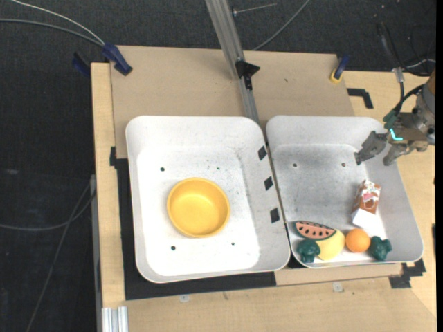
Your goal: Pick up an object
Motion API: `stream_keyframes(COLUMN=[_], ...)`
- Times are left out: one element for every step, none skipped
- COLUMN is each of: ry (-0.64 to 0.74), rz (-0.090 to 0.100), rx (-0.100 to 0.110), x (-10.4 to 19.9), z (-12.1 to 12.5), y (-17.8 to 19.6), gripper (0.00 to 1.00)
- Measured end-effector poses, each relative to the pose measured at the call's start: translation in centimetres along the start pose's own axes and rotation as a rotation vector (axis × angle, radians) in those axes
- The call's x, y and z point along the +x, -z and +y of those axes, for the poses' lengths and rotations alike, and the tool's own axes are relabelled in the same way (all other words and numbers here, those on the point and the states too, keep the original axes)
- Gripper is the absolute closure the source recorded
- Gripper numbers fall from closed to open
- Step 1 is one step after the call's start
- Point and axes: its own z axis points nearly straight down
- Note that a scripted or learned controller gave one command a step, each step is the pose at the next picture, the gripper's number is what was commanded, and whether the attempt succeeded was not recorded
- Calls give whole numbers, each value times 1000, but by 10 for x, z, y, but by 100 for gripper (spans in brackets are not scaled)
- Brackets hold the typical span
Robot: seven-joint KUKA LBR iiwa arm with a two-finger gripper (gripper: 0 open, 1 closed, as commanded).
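Observation:
My gripper (380, 150) hangs over the right bin's far right corner, its two dark fingers spread apart with nothing between them. Below it in the right bin (318, 178) lie a small brown and white carton (367, 202), an orange ball (357, 241), a yellow lemon-like piece (331, 245), a watermelon slice (313, 229) and two dark green pieces (309, 250) (379, 247). All these cluster at the bin's near right corner. A yellow bowl (198, 206) sits upright in the left bin (149, 158).
A grey metal pole (228, 40) slants from the top down to the gap between the bins. Blue and yellow clamps (118, 59) (338, 68) hold the tan board at its far corners. Cables trail over the dark floor.

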Motion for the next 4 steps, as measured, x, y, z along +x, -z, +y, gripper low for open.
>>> stream_keyframes(ry=[0,-1,-2,1], rz=[-1,0,1,-7], rx=[-5,1,3,-29], x=[0,-1,-8,-9], z=[1,-4,-11,-4], y=[3,-59,-116,-142], gripper=[0,0,0,0])
